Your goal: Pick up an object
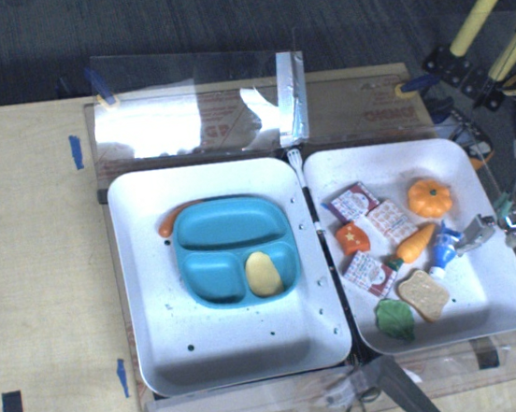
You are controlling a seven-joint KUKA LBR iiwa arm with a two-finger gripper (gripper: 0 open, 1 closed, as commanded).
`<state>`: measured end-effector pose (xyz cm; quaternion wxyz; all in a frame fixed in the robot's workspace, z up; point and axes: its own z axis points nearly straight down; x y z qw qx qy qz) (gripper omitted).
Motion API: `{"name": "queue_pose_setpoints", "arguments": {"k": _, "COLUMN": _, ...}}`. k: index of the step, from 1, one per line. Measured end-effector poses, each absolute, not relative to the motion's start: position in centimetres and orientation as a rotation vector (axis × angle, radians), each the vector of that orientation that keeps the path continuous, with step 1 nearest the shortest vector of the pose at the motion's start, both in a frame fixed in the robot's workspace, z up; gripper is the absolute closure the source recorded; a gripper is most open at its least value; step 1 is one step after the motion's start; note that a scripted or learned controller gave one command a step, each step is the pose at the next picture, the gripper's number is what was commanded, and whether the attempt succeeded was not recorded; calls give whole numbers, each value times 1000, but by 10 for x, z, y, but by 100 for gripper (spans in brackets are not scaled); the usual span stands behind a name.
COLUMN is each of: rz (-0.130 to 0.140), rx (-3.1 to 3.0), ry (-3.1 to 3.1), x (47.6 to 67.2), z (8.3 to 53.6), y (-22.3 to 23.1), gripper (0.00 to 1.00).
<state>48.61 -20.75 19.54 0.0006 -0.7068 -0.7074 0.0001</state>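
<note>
The left white plastic bin (143, 263) carries a blue divided plastic tray (216, 243) at its centre; a pale yellow potato-shaped toy (263, 273) lies in the tray's lower right compartment, and an orange curved piece (168, 222) peeks from behind the tray's upper left corner. The right white bin (506, 300) holds the clutter: a small orange pumpkin (429, 197) near its upper right corner; an orange carrot (416, 244) at the centre, just beside a blue-and-white tube (444, 250); a slice of toy bread (424, 294) and a green leafy piece (395, 318) near the bottom edge; red-and-white patterned packets (373, 223) toward the left wall. The metal gripper (487, 229) sits at the right wall — whether its jaws are apart or together cannot be told.
</note>
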Motion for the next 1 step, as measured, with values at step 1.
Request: {"name": "queue_pose_setpoints", "arguments": {"k": 1, "rz": -22, "rx": -2247, "ry": -2195, "x": 552, "z": 103, "y": -213, "gripper": 0}}
